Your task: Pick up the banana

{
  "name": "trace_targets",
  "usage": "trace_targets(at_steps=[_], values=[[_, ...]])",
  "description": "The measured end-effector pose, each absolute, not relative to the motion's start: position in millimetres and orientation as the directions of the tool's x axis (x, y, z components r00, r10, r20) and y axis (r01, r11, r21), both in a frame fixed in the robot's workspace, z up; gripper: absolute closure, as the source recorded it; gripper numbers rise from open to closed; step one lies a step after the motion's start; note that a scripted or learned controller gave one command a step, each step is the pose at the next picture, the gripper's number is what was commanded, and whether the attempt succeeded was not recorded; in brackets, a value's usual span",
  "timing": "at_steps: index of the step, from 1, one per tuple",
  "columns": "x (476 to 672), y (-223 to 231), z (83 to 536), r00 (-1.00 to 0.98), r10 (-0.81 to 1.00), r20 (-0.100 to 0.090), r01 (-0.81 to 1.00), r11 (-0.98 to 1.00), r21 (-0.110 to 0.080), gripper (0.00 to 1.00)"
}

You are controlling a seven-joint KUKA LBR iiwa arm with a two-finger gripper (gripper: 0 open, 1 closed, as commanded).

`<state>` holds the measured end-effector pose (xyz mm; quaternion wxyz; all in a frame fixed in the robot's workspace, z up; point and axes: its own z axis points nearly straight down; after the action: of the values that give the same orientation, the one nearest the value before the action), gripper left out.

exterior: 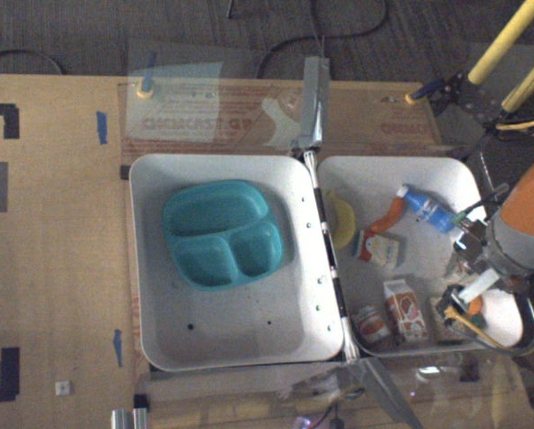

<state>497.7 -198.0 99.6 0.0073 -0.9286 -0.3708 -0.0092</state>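
Looking down, you have two white bins side by side. Left bin [151,266]: one teal divided plate [222,232]. Right bin [383,172]: banana [343,220] against the left wall, near the divider; blue bottle [426,208]; orange-and-white item [380,239]; small carton [405,309]; a can [371,324]. Gripper [463,307]: low at the right bin's right side, well apart from the banana; you cannot tell how its jaws stand.
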Motion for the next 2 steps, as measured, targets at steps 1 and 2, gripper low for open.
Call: trace_targets(at_steps=[1, 2], values=[[539.4, -194.6, 312.7, 0.820, 0.573, -0.001, 0.573, -0.820, -0.001, 1.00], [555.7, -159.6, 246.3, 0.648, 0.761, -0.001, 0.761, -0.648, -0.004, 1.00]])
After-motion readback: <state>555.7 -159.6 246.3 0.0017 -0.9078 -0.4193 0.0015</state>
